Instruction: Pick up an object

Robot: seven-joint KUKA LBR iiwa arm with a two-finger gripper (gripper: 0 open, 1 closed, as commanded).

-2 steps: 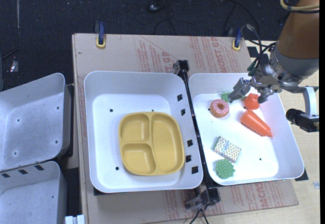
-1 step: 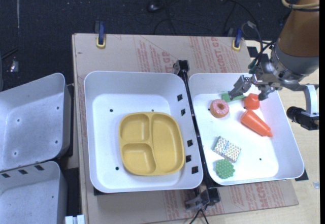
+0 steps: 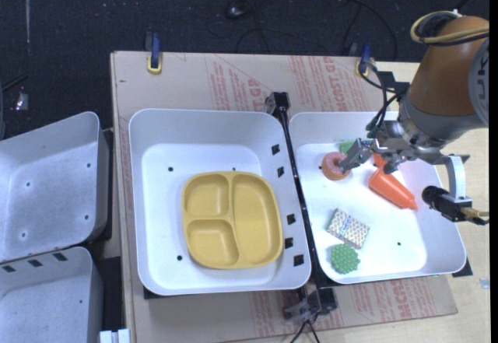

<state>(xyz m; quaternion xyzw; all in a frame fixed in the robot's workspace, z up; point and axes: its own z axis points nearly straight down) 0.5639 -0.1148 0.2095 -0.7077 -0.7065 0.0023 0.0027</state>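
two white bins (image 3: 210, 127), one yellow tray (image 3: 232, 218), one carrot (image 3: 391, 188), one donut (image 3: 334, 166)

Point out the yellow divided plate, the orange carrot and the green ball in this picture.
yellow divided plate (image 3: 232, 218), camera view, on the ridge between its compartments.
orange carrot (image 3: 391, 188), camera view, on the middle of its body.
green ball (image 3: 344, 258), camera view, on its bumpy top.

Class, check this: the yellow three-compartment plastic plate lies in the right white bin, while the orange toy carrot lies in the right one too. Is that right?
Not quite. The camera view shows the yellow three-compartment plastic plate in the left white bin. The orange toy carrot does lie in the right white bin.
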